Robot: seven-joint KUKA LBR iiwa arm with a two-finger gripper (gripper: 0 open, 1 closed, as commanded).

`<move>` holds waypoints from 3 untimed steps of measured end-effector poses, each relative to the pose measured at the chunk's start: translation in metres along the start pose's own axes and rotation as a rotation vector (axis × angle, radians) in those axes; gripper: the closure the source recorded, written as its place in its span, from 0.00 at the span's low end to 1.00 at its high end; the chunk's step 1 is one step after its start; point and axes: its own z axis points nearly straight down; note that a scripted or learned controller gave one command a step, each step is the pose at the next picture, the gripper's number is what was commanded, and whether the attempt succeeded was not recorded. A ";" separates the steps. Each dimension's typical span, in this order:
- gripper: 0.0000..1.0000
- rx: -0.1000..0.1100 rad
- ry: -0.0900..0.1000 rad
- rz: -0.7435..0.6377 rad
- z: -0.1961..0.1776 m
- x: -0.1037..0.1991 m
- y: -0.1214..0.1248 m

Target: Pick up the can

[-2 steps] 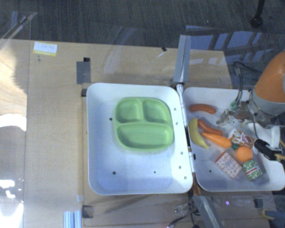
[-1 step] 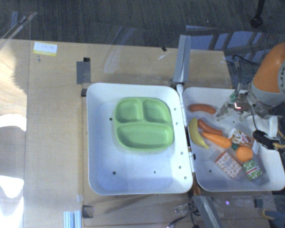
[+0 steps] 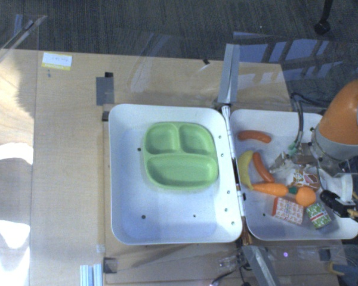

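My gripper [image 3: 290, 159] hangs low over the middle of the right bin [image 3: 268, 231], below the grey wrist with its orange band [image 3: 346, 121]. Just under and in front of it lies a small white-and-red cylinder that looks like the can [image 3: 303, 176], partly hidden by the gripper. I cannot make out whether the gripper touches it. A small green-labelled container [image 3: 320, 217] lies at the front right corner of the same bin.
The right bin also holds two sausages [image 3: 253, 136] [image 3: 262, 168], a banana [image 3: 244, 168], a carrot [image 3: 269, 189], an orange [image 3: 306, 196] and a red carton [image 3: 288, 210]. A green divided plate [image 3: 180, 155] lies in the left bin [image 3: 167, 225].
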 end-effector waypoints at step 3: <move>0.00 0.002 -0.001 -0.097 0.002 -0.019 0.036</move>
